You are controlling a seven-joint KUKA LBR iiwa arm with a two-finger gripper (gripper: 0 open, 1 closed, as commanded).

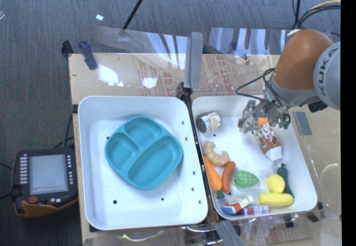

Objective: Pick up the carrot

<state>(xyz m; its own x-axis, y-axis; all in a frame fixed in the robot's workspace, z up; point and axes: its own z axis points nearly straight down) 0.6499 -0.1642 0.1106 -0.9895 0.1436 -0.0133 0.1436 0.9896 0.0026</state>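
Observation:
The carrot [212, 176] is orange with a green stub at its near end. It lies along the left wall of the right bin [309, 183], near the front. A red sausage [228, 173] lies just to its right and a tan pastry [216, 155] touches its far end. My gripper [253, 117] hangs over the far middle of the same bin, well behind and to the right of the carrot. It is right beside the top of a small brown-and-white carton [268, 142].
A can [209, 122] lies on its side at the bin's far left. Green lettuce [246, 178], a lemon [275, 183], corn [276, 199], a dark green vegetable [284, 175] and a small box [240, 204] crowd the front. The left bin [89, 183] holds a blue divided plate [143, 152].

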